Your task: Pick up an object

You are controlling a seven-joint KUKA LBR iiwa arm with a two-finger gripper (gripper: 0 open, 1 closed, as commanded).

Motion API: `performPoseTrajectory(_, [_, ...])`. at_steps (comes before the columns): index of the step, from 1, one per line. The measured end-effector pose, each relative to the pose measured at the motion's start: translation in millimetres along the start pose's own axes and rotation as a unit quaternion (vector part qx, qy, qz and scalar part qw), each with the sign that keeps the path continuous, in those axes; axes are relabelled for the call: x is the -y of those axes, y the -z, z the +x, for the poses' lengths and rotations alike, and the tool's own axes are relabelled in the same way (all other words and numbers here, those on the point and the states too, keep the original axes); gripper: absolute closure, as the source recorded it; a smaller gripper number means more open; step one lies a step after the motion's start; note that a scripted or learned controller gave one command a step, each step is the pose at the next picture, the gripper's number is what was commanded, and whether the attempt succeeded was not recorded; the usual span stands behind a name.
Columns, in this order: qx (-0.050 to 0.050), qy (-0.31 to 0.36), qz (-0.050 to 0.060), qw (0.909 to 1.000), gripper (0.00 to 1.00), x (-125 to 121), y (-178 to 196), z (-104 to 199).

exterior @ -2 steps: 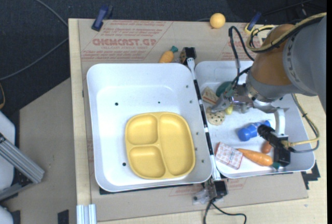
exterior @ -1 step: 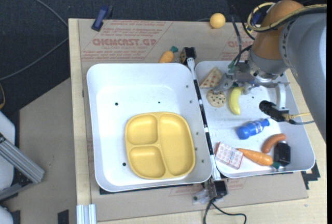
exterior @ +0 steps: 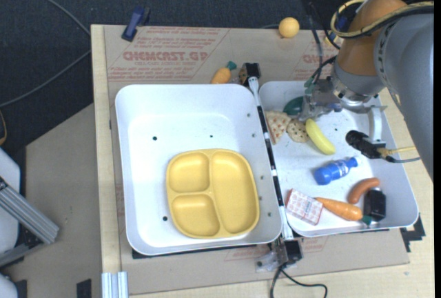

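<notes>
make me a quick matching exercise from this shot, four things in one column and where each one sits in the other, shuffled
Things:
1. yellow divided plate
2. blue bottle
3. orange ball
4. carrot

Places:
A. on the cardboard behind the bins
B. in the left bin
C. right bin, near its front edge
D. right bin, middle, in front of the banana

Pairs: 1-B, 2-D, 3-A, 4-C

A yellow divided plate [exterior: 212,192] lies in the left bin [exterior: 138,124]; an orange ball [exterior: 289,27] rests on the bench.
</notes>
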State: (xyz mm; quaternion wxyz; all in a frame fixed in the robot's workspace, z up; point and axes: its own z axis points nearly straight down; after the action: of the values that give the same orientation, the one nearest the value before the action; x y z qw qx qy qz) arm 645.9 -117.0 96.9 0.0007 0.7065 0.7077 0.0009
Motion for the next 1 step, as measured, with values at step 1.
performPoseTrajectory(1, [0.0,-0.001,0.001,1.0,1.0,65.7,64.3,-11.3])
